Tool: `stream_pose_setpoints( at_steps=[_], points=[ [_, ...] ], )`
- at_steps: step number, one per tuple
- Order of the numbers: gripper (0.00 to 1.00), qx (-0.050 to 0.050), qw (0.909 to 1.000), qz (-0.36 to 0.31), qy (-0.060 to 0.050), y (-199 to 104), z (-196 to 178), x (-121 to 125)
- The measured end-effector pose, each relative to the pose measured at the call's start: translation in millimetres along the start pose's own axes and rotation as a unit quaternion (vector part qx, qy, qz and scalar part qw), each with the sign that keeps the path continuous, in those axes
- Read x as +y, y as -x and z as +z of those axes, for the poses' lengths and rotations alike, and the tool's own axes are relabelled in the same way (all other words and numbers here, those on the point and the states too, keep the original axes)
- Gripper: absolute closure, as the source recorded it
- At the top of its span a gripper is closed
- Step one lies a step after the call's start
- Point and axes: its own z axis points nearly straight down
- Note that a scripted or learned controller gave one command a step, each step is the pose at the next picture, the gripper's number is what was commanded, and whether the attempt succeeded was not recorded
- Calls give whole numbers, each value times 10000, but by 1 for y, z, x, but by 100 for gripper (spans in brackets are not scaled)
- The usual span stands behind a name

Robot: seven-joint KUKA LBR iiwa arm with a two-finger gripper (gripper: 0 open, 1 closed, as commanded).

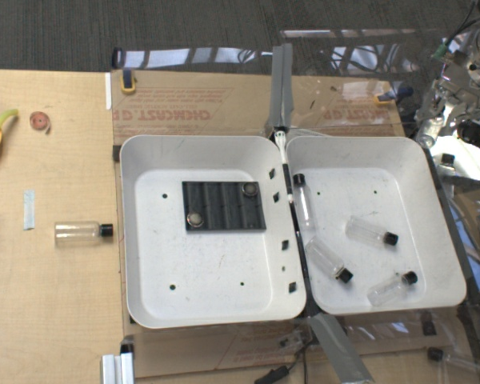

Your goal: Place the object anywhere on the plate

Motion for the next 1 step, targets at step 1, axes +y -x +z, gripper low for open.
stream_pose_setpoints(
  at_steps=[1],
  points=[
    [100,-6,9867,1626,-21,-43,27,-89]
  ],
)
